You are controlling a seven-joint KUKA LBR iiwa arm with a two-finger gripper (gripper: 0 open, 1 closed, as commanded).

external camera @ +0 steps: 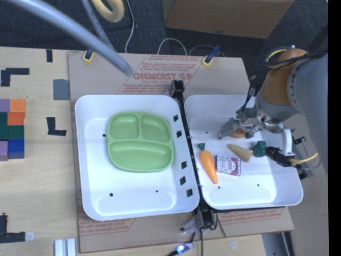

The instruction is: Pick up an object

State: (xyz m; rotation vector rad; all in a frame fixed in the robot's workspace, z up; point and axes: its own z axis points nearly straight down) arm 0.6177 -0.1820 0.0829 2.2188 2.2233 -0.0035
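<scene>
You saw the pincer point(230, 130) low in the right white bin point(282, 196), fingers seemingly apart. Just beside it lay a tan wedge point(240, 152); farther, the orange plastic carrot point(208, 166), light, stiff, slippery; grip mid-body.

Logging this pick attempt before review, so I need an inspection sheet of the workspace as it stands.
Surface: two white bins, left bin and right bin, on a cardboard sheet.
Job's things: carrot, pink packet, tan wedge, green piece and a small orange piece, all in the right bin.
Clutter: green divided plate in the left bin.
Grippers: gripper low over the right bin, beside the small orange piece.
Cables: yellow cable at the arm; white wire behind the bins.
Surroundings: coloured blocks at left, cardboard box behind.
</scene>
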